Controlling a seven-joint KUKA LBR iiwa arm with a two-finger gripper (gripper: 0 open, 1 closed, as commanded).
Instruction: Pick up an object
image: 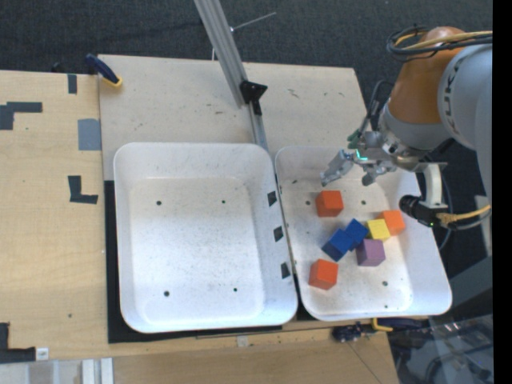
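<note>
Hovering over the right bin (416, 290), I am holding my gripper (352, 168) spread and empty; nothing is being lifted yet, so the pick is all ahead. The orange cube (329, 203) is lying just below it, squarish, with no clear long axis.

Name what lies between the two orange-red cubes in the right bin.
In the camera view, the blue block lies between the upper orange-red cube and the lower orange-red cube, slightly to the right.

One fixed cam above bench (200, 110), slanting down on both bins (136, 166)
</note>
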